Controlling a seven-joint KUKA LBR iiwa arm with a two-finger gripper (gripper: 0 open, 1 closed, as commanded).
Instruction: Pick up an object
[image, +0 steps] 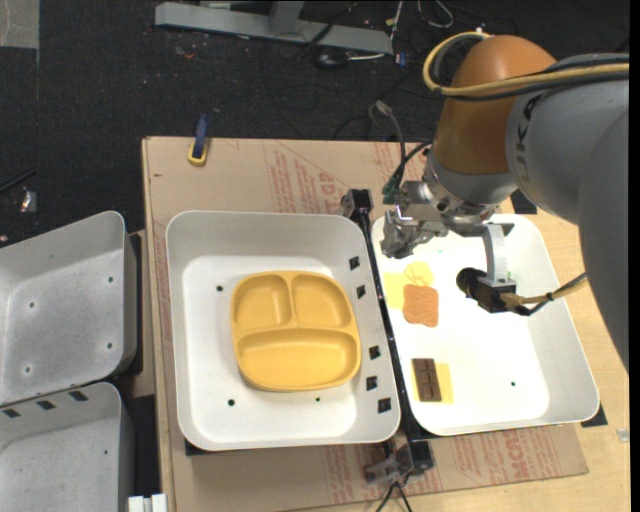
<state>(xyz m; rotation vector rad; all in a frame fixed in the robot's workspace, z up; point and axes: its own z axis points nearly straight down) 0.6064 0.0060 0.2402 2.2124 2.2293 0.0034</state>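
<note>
While the orange slab (421, 305) lies flat near the right bin's (560, 400) left edge, the gripper's (404, 236) finger spread is unreadable.

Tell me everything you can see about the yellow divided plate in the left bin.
The yellow divided plate is a rounded-square dish that looks like matte plastic in one even mustard-yellow colour. Raised ridges split it into three compartments: two smaller ones at the far side and one long one at the near side. All three look bare. It lies flat and right side up, slightly turned, near the middle of the left bin, resting on the bin's white floor. Nothing else touches it; the gripper is over the right bin.
</note>
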